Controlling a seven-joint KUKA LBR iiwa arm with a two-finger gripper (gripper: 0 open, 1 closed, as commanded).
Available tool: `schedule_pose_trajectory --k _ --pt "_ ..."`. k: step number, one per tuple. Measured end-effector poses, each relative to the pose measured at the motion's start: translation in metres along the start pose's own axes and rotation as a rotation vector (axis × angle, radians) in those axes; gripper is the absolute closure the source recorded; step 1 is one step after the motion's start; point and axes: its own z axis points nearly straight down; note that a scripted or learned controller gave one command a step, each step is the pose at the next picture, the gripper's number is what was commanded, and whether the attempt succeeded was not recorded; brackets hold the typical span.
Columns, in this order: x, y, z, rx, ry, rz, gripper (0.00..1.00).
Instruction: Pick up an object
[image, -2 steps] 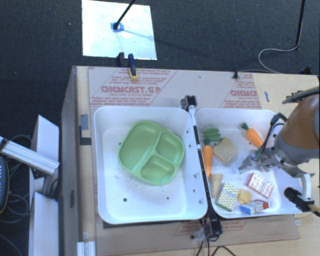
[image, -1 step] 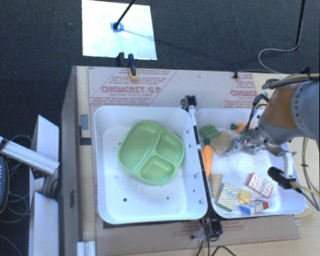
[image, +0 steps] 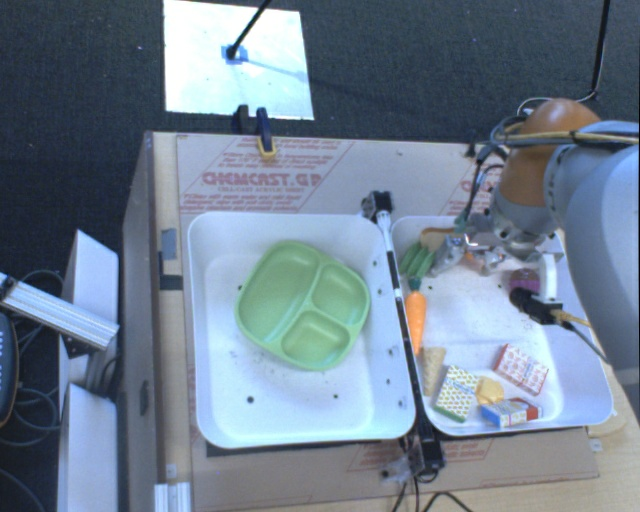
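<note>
Both bins are white: the left bin (image: 215, 400) holds a pale green divided tray (image: 303, 303), and the right bin (image: 590, 385) holds an orange carrot (image: 415, 318) and dark green pieces (image: 416, 260). Near its front lie a green-and-yellow checked box (image: 455, 392), a red-and-white patterned box (image: 521, 368), a yellow block (image: 490, 390) and a red-and-blue box (image: 508, 412). The arm (image: 590, 190) is grey with an orange band (image: 535, 150).

The arm (image: 585, 170) runs off the right edge, its base unseen, and its wrist covers the far corner of the right bin (image: 600, 400). The gripper (image: 478, 250) is too blurred among cables to tell how it stands. A brown object (image: 437, 238) beside it is partly hidden and cannot be identified. Print on the small boxes (image: 521, 368) is too fine to read. A dark device (image: 5, 365) is cut by the left edge.
</note>
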Motion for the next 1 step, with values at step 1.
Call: schedule_pose_trajectory --k 1 --pt "-0.0020 -0.0005 -0.0106 0.001 -0.005 -0.005 1.00"
